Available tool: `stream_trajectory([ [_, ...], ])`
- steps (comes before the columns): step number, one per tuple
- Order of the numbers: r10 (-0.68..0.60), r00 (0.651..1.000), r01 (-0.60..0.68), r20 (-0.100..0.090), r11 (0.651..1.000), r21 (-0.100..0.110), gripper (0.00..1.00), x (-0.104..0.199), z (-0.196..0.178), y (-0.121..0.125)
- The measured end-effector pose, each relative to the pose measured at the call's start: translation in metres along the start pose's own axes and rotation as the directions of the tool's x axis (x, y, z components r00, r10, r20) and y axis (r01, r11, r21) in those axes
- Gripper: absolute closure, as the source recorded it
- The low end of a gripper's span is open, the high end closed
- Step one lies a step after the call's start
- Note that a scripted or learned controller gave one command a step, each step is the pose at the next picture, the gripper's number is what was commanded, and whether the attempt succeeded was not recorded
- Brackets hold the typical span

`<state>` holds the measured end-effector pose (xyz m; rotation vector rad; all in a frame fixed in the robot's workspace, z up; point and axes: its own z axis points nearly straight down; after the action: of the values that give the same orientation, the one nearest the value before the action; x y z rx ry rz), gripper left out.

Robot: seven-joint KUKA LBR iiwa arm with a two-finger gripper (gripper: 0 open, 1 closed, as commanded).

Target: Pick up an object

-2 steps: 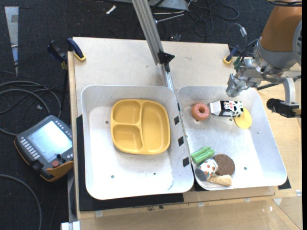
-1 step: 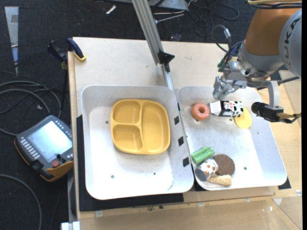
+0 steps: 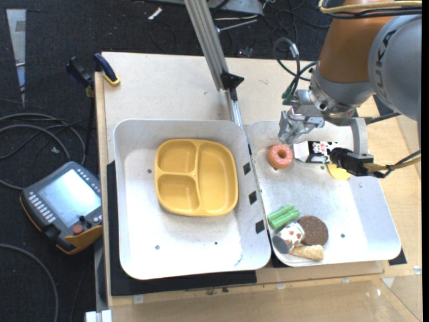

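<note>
A: How far along is the pick?

B: Barely begun, by the look of it. The two-finger gripper [image 3: 292,134] hangs at the far end of the right-hand shallow white bin [image 3: 375,213], just above and beside the pink-frosted ring doughnut [image 3: 280,156]. Nothing sits between its fingers, so no object is lifted yet; whether the fingers are spread or closed cannot be told from this angle

A: So what is left?

B: Nearly everything: the descent, the closing and the lift

A: And the doughnut itself?

B: It lies flat on the bin floor near the left wall, small and round, its hole facing up. It stands apart from the other pieces: a yellow banana-like piece [image 3: 338,172] to its right, and at the near end a green ridged vegetable piece [image 3: 283,216], a round brown cookie [image 3: 314,230] and a tan wedge [image 3: 307,251]

A: And the other bin?

B: The left-hand white bin [image 3: 134,200] holds a yellow three-compartment plastic tray [image 3: 196,177], well apart from the gripper
</note>
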<state>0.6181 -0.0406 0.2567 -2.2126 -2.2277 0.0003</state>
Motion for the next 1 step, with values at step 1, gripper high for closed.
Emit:
stream_trajectory([
  [1, -0.001, 1.0, 0.001, -0.001, 1.0, -0.001, 1.0, 0.0518, -0.0019, -0.0032],
])
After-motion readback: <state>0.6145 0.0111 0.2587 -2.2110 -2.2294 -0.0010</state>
